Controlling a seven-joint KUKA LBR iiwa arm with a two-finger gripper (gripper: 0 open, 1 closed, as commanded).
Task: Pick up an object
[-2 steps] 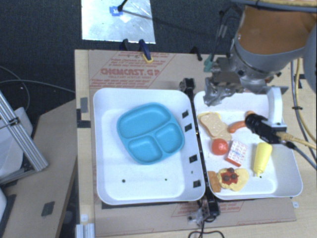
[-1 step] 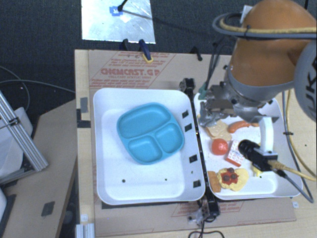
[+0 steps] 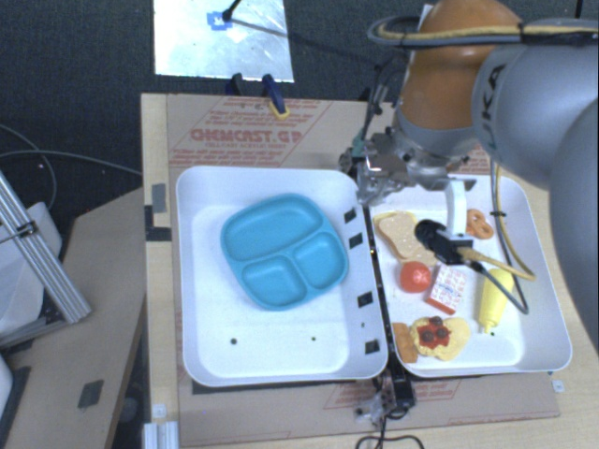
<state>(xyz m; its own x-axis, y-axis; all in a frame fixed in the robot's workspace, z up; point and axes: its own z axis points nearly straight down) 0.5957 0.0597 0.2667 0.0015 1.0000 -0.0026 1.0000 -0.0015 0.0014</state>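
- Sitting side by side on a printed cardboard sheet [image 3: 243, 134], the two shallow white bins meet along a seam that carries small black clips
- The left bin [image 3: 201, 344] holds one thing, a blue divided plate [image 3: 284, 249] with three compartments; it lies flat towards the far middle of the bin, and nothing lies on it
- The right bin [image 3: 547, 335] holds the loose things that could be picked; a slice of toast [image 3: 398, 234] lies far and left, close to the seam; a red tomato [image 3: 416, 275] sits just near of the toast; a small red and white carton [image 3: 448, 288] lies just right of the tomato; a yellow bottle [image 3: 490, 302] lies right of the carton, its length running near to far
- A pizza slice [image 3: 435, 337] with red topping lies at the near left of that bin; a small orange ring-shaped piece [image 3: 479, 223] lies far and right, well apart from the pizza
- The gripper [image 3: 372, 183] hangs over the far left corner of the right bin, beside the seam and just far of the toast; the grey arm [image 3: 524, 92] enters from the right above it
- Whether the gripper is spread or pressed together cannot be told; no object is seen in its grasp
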